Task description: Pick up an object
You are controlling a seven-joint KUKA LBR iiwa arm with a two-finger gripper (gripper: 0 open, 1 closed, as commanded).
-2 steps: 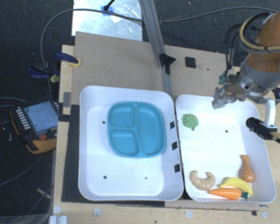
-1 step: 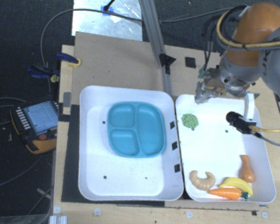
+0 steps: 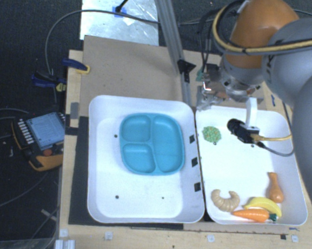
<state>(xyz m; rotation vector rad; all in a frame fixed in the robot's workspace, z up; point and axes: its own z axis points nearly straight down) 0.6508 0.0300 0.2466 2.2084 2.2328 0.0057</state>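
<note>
My gripper [image 3: 227, 107] hangs over the back edge of the right bin [image 3: 294, 160], under the orange band of the arm. Its two pale fingers [image 3: 251, 112] stand well apart, with nothing between them. A small green bumpy object [image 3: 211, 134] lies just below the gripper, near the bin's back left. At the front of the same bin lie a tan croissant [image 3: 225, 200], a yellow banana [image 3: 265, 204], an orange carrot [image 3: 252, 214] and an orange gourd [image 3: 274, 187].
The left bin [image 3: 101, 187] holds a blue divided plate [image 3: 151, 143]. A black fitting [image 3: 241, 130] with a yellow cable hangs off the wrist over the right bin. A grey pole [image 3: 172, 36] slants down to the bins' back. Tools and cables lie off the bench at left.
</note>
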